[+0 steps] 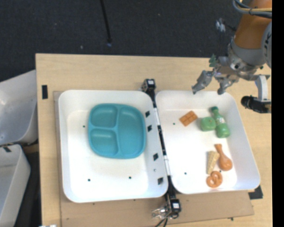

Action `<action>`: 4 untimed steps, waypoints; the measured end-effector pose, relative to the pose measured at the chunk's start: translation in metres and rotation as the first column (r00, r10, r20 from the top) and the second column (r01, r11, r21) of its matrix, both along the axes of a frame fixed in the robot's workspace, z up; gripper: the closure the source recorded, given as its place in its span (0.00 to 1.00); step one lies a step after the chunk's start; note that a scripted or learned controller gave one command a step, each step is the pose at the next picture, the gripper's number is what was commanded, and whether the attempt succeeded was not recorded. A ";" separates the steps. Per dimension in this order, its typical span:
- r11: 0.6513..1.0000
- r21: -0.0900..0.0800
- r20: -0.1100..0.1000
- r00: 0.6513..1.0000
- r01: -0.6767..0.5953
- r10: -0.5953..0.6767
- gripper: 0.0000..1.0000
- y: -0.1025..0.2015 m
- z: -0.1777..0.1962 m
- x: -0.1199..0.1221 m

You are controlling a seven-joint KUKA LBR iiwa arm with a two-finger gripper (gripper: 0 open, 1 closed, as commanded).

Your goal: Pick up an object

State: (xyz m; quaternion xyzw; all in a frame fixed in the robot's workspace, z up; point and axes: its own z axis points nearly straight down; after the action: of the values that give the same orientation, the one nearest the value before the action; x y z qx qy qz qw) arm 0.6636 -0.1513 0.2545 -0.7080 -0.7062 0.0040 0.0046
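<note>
gripper (pixel 212 85): fingers spread, holding nothing | above right bin (pixel 241 174) far rim | toys well apart

Worktop (pixel 47 70): light wood, bare strip along far edge and left side. Directly on it: two shallow white bins side by side, touching along middle seam. Left bin (pixel 75 183) near worktop's left side; right bin (pixel 241 174) reaches its right edge.

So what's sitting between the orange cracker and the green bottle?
Nothing: in the camera view only bare white bin floor separates the orange cracker from the green bottle.
</note>
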 end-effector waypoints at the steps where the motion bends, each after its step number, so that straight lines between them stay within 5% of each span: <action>1: 1.000 -0.001 0.014 1.000 -0.003 0.003 0.00 0.000 0.009 0.002; 4: 1.000 -0.004 0.011 1.000 0.000 0.000 0.00 -0.013 -0.126 -0.013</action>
State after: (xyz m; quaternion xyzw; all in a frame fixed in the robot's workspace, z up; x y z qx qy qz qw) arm 0.6502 -0.1646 0.1281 -0.7081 -0.7061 0.0015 -0.0007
